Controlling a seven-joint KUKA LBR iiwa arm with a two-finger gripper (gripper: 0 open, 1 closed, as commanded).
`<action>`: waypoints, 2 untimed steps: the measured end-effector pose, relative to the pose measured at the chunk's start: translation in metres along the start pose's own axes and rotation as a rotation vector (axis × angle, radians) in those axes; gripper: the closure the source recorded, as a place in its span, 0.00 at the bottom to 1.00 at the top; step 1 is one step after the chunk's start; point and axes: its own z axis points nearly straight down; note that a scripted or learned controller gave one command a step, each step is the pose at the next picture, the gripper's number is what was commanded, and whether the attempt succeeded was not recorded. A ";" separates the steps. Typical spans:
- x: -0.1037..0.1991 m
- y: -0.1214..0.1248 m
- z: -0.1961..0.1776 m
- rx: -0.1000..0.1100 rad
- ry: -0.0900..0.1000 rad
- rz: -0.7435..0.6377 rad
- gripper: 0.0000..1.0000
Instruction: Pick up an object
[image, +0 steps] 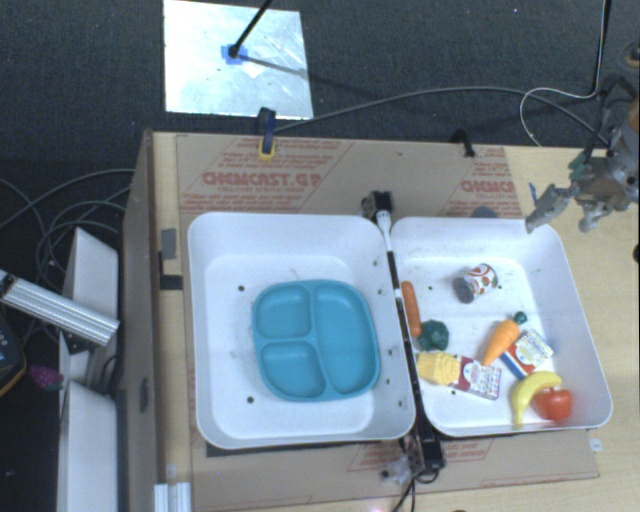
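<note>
Orange carrot (499, 339), green top, lying tilted

1. We see a dark carpet floor (70, 90) around the bench.
2. A shiny metal sheet (238, 60) lies beyond the bench's far edge.
3. Cables (60, 205) run past its left edge.

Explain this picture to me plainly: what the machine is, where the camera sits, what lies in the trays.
One fixed camera looks down at a slant on a bench. The gripper, the robot arm's two-fingered hand, hangs at the upper right, holding nothing. The left bin holds a blue divided plate. The right bin holds toy food: a carrot, a banana, a tomato, a green piece, corn, a sausage and a small round toy.
</note>
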 end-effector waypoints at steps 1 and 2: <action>0.026 0.014 0.123 0.003 0.001 -0.002 0.00; 0.064 0.005 0.191 0.002 0.002 -0.002 0.00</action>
